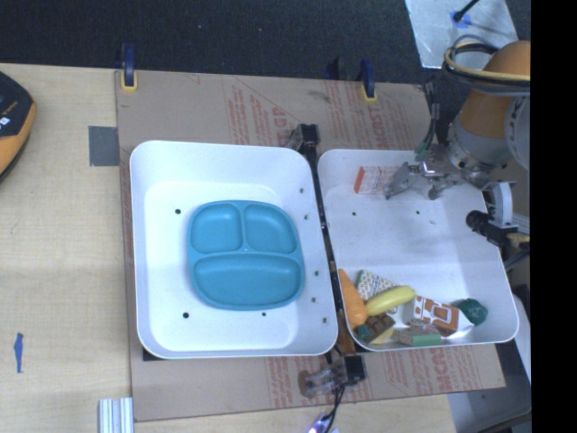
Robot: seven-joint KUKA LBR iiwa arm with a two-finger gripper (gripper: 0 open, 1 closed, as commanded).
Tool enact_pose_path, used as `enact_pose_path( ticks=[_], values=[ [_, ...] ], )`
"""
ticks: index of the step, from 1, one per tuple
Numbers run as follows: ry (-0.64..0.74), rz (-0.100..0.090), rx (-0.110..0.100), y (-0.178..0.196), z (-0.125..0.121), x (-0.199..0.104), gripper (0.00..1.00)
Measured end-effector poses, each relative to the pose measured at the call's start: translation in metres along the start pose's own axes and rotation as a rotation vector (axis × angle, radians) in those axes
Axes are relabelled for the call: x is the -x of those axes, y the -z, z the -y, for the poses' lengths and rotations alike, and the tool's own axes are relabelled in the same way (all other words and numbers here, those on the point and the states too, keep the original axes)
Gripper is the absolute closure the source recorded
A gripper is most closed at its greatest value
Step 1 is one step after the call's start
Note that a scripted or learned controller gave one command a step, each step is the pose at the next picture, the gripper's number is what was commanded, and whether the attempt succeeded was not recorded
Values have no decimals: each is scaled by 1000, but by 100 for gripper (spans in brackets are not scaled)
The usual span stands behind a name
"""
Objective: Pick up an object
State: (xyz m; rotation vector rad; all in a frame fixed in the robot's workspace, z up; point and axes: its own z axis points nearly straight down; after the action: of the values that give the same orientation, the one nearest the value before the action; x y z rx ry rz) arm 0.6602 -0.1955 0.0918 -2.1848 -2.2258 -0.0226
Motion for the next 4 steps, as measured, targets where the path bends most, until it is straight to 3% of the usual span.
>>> enact_pose_path(
  ticks=[4],
  values=[
    [0, 3, 0, 0, 0, 2, 0]
  ],
)
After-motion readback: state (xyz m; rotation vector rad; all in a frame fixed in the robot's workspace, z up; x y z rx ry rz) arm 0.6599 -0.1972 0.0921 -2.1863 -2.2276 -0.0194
